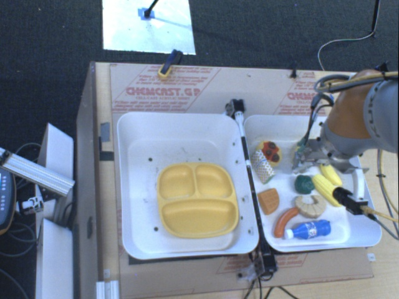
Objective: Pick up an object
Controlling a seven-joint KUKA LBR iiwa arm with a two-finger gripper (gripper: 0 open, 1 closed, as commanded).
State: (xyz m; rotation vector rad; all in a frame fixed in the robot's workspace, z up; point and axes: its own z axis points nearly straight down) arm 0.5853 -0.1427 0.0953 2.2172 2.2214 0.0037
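My gripper [303,158] hangs over the middle of the right bin [368,232], at the end of the grey and orange arm [355,114] that comes in from the right. Just below it lies a dark green round toy [303,184]. A yellow corn cob [330,184] lies to the gripper's lower right. A yellow toy with red and black spots [270,151] sits to its left. I see nothing held in the gripper.
The right bin also holds a grey grater [262,166], an orange wedge [269,200], a tan ring-shaped piece [310,205], a sausage [286,221] and a blue bottle [310,230]. A yellow divided plate [197,199] lies in the left bin [134,167].
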